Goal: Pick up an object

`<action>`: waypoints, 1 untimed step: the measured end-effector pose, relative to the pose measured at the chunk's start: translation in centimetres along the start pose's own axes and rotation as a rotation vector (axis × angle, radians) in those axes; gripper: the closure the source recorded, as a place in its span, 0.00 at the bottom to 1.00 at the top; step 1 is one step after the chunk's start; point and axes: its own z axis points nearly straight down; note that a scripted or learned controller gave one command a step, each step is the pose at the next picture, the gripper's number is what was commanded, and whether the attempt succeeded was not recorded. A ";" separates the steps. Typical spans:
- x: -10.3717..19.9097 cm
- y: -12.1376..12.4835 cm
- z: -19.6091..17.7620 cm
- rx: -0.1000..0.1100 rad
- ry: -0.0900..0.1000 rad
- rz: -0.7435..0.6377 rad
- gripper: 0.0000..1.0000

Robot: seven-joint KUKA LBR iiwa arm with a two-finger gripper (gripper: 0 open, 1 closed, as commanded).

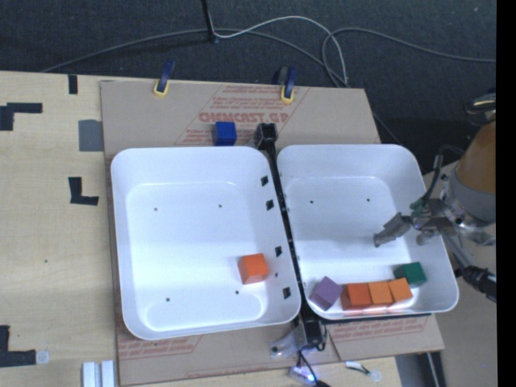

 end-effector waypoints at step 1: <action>0.0 0.2 -0.3 -0.006 -0.001 -0.001 0.00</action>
